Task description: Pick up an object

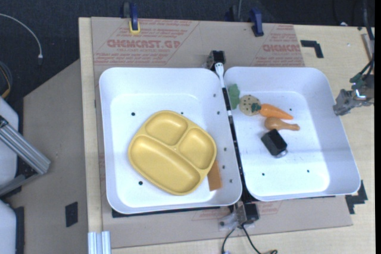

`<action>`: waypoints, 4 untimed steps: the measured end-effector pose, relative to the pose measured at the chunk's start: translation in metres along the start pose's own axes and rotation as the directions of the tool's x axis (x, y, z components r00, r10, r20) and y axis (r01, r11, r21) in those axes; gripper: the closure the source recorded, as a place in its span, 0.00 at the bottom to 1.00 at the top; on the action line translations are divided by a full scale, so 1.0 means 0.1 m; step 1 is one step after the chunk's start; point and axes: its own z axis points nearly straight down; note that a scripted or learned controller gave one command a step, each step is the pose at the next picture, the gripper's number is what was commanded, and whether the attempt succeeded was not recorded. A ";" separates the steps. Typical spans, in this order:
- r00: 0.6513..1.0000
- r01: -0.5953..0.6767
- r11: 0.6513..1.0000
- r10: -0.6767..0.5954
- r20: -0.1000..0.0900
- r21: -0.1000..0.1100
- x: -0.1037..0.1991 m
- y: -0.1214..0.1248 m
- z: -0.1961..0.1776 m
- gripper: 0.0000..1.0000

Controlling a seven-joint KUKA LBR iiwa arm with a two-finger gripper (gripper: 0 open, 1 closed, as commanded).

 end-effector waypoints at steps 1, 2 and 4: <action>1.000 0.003 1.000 -0.003 -0.006 0.010 0.51 -0.02 0.14 1.00; 1.000 0.004 1.000 -0.004 -0.007 0.009 1.01 0.00 0.24 1.00; 1.000 0.004 1.000 -0.004 -0.007 0.010 1.97 -0.01 0.29 1.00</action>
